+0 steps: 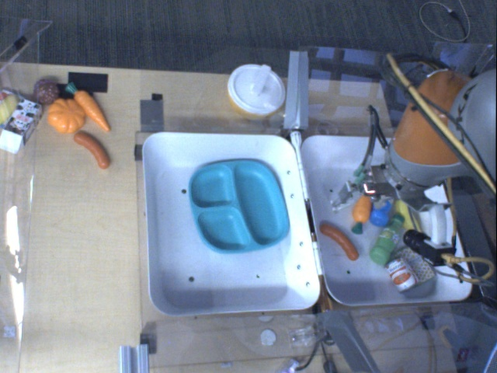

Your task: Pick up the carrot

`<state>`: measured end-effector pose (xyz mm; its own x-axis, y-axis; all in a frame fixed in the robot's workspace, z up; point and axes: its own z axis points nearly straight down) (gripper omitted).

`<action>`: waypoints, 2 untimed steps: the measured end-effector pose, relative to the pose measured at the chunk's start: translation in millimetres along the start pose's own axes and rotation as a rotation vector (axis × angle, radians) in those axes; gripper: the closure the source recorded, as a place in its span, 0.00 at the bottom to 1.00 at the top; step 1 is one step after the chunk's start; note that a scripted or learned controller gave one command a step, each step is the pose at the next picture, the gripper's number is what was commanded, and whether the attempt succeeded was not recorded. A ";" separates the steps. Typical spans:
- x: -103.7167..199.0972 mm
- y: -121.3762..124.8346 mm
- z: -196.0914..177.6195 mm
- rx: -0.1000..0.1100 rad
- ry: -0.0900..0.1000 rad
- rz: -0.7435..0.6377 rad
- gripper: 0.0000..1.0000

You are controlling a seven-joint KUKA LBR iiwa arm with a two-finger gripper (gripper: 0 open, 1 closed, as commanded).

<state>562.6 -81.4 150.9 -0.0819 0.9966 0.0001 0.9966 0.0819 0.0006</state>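
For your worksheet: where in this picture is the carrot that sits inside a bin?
The carrot lies in the right bin, near its middle, just left of a blue toy and up-right of a sausage, directly below the gripper.

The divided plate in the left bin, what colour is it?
The divided plate is light blue, seen clearly in the camera view, lying in the white left bin.

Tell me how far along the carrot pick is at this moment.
Done: the arm has reached into the right bin, and the gripper sits just above the carrot. In hand: nothing visibly; the carrot lies among the other toys on the bin floor. Left: close on it and lift. Whether the jaws are open can't be told.
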 end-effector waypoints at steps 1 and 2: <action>-49.8 23.0 62.0 -0.011 -0.002 -0.002 0.00; -50.7 25.6 49.0 -0.018 -0.006 -0.003 1.00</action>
<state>592.3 -129.8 101.9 -0.0844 0.9964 -0.0059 0.9962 0.0845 0.0190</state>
